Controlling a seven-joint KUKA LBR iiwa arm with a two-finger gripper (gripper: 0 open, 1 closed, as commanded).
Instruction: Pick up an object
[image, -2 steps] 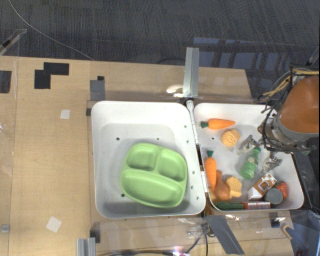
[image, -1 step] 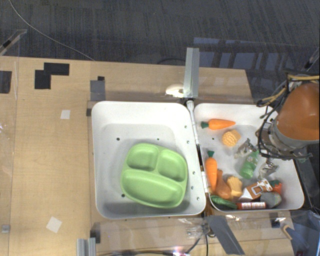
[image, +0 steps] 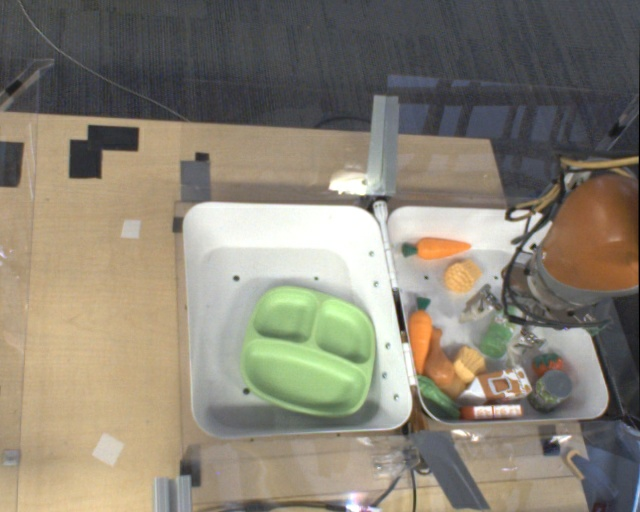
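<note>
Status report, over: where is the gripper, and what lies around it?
Gripper low in the right bin, above a green toy. Nothing visibly held. Carrot and corn lie close beside.

A rounded orange band (image: 597, 232) is seen at the top of the arm (image: 585, 262), its surface smooth and glossy. Beneath it a grey ring is seen, darker at the lower edge. Thin black cables (image: 520, 262) are looped along the arm's side, and a pale yellowish cable (image: 598, 161) is run across above the band. The pincer (image: 497, 312) is made of small metallic, silvery parts, too blurred for details to be made out.
</note>
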